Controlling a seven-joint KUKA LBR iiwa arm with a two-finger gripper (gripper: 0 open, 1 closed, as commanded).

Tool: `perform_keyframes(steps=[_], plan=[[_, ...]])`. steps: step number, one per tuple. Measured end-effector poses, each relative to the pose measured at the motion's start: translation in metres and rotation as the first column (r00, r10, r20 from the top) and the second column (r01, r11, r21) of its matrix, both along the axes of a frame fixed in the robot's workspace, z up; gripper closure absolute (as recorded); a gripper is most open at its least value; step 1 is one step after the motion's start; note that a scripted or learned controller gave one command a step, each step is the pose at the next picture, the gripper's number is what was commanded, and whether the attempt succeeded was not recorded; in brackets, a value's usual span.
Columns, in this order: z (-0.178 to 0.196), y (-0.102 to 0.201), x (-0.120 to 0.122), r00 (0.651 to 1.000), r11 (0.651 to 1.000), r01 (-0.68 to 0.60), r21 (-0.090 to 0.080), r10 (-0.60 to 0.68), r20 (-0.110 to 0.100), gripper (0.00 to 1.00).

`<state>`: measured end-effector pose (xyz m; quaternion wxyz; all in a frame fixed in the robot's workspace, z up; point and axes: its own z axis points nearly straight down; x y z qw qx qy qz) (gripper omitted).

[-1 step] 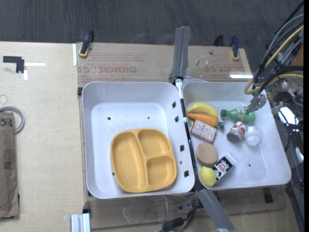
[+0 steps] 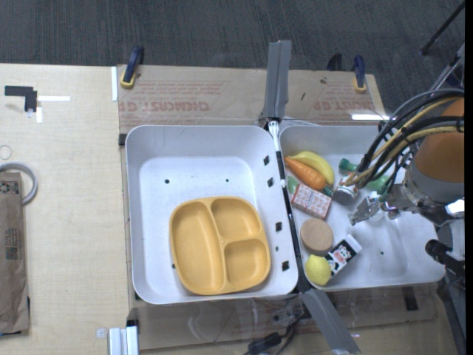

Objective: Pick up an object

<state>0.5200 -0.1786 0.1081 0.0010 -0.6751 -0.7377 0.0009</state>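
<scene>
Plainly, nothing is lifted yet: your candidates all lie in the right bin, crowded toward its left wall. A banana sits at the far end with a carrot just in front of it, the two touching. Below them lies a small red-and-white box, then a tan disc, then a lemon at the near corner. A little black-and-white carton lies tilted beside the lemon, touching it. Something green pokes out near the banana's tip, partly behind the cables; you cannot tell what it is.

Your gripper hangs over the middle of that bin, just right of the box and above the disc and carton, reaching in from the right under a bundle of black and yellow cables. Whether it stands apart or closed you cannot tell from this angle; the metal parts blur together, and no object shows between them. Judge it as empty-handed for now.

Beyond, the left bin holds a yellow divided tray, well apart from the arm. A brown paper bag lies at the bench's far left edge.

So the approach looks made, or nearly; the choosing, the closing on one item and the lift all seem left to do.
</scene>
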Motion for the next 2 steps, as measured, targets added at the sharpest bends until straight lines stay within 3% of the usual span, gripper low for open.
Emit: perform_keyframes(steps=[1, 2], plan=[[-0.013, 0.015, 0.067, 0.999, 0.999, 0.036, -0.003, -0.036, 0.01, 0.0], [-0.018, 0.056, 0.085, 0.941, 0.941, 0.338, -0.002, -0.338, 0.001, 0.0]])
